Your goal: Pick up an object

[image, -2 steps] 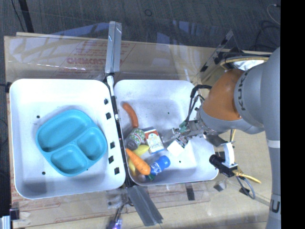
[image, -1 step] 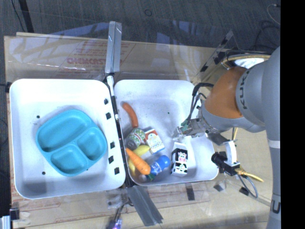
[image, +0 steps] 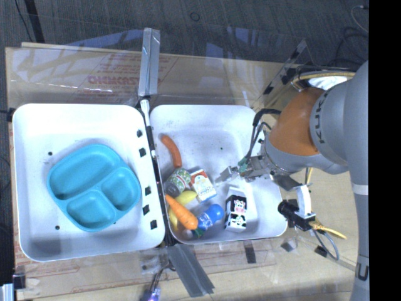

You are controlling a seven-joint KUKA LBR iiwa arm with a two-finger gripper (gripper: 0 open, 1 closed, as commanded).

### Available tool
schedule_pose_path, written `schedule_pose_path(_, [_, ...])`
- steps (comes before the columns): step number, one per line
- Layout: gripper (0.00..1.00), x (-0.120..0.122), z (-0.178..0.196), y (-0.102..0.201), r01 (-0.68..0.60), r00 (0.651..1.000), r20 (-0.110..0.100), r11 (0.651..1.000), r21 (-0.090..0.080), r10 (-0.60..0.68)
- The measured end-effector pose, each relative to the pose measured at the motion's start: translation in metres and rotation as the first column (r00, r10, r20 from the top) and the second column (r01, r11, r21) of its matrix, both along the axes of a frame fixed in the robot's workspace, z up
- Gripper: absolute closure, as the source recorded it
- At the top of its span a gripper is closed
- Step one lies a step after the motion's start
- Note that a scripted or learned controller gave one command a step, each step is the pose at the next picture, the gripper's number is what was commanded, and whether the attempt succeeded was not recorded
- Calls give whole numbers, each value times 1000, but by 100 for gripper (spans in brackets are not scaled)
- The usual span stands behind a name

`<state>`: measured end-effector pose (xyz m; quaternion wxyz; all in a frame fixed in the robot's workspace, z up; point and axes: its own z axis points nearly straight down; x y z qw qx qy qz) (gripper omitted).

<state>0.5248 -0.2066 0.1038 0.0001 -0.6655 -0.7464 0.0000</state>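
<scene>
**Claw low in right bin, opening not discernible**

Located the claw inside the right bin, toward its right wall, at the end of the grey arm reaching in from the right. Cannot tell how far open: small, blurred and partly masked by wrist hardware. Cannot confirm contact with, or grip on, any item. Noted a cow-patterned carton just below the claw in the view, separated from it by a strip of bare bin floor.

Logged the items available for picking, all in the lower-left part of the right bin:
- A small red, white and green carton, left of the claw.
- A can, touching that carton's left side.
- A brown sausage, above the can and close to the dividing wall.
- A carrot, lying slantwise and partly covering a yellow item, possibly a lemon.
- A blue object, wedged between the carrot and the cow-patterned carton, kind not discernible.

Recorded in the left bin a blue sectioned plate with three compartments, well apart from the claw.

Observed both bins side by side on the desk. Found the upper arm cut off at the frame's right.
</scene>
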Motion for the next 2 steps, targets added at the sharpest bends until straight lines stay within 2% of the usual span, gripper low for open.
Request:
schedule_pose_path(1, [0, -47, -13, 6, -98, 995, -3, 995, 2, 98])
schedule_pose_path(2, [100, -46, -3, 6, -103, 995, -2, 995, 2, 103])
